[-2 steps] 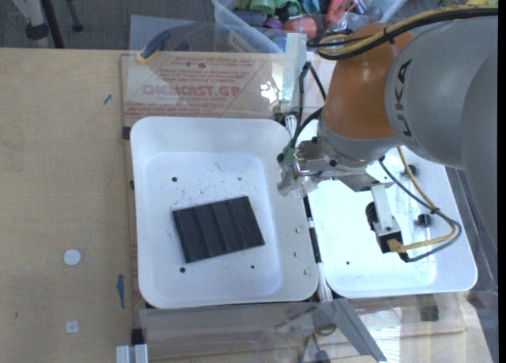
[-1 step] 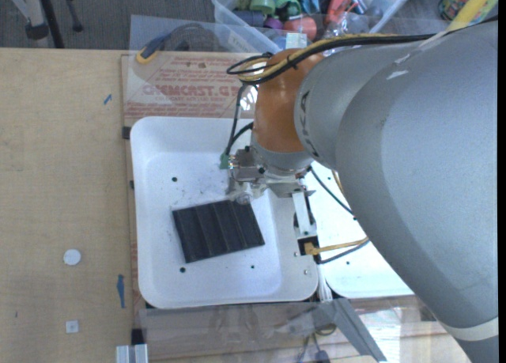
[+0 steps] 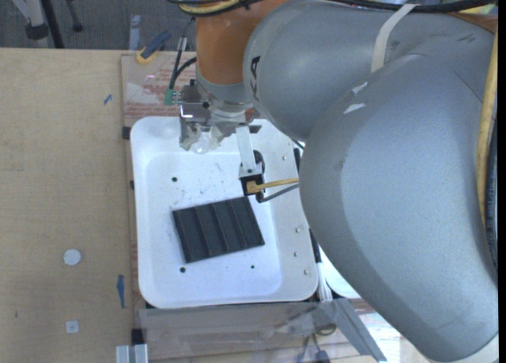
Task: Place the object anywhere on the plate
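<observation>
A dark grey ribbed rectangular slab point(image 3: 217, 229) lies flat in the left white bin point(image 3: 158, 274), a little below its middle and turned slightly. My gripper point(image 3: 198, 140) hangs over the far edge of that bin, up and to the left of the slab and well apart from it. Its pale tips sit close to the bin's back wall. Nothing that I can make out is between them. The big grey arm covers the whole right side of the view.
A sliver of the right bin point(image 3: 336, 281) peeks out under the arm. The wooden bench point(image 3: 63, 156) stretches to the left of the bins, with a small grey disc point(image 3: 72, 257) on it. Dark specks dot the bin floor above the slab.
</observation>
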Controlling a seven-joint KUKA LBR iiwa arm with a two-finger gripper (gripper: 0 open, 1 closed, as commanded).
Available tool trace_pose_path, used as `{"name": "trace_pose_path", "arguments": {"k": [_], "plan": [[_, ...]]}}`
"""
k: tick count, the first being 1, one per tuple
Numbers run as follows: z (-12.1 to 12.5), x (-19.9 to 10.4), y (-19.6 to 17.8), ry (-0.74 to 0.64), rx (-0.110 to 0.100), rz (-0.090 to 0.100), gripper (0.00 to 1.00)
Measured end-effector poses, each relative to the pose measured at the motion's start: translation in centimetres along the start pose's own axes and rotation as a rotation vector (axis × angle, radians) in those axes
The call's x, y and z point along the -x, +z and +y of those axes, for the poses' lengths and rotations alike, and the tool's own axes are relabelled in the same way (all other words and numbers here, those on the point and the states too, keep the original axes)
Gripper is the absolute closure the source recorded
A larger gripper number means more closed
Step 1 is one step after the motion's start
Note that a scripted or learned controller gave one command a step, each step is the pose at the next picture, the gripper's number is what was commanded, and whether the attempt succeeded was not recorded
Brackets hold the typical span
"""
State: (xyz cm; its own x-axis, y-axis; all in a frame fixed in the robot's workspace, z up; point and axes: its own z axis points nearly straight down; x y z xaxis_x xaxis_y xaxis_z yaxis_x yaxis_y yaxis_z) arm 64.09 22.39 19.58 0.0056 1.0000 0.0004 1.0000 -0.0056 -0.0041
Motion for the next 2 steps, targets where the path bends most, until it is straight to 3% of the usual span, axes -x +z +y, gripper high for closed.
{"name": "trace_pose_path", "arguments": {"k": [1,2], "plan": [[2.5,-0.25,-9.78,-0.332,0.006,-0.002,1.0],[2.48,-0.27,-9.77,-0.332,0.006,-0.001,0.0]]}}
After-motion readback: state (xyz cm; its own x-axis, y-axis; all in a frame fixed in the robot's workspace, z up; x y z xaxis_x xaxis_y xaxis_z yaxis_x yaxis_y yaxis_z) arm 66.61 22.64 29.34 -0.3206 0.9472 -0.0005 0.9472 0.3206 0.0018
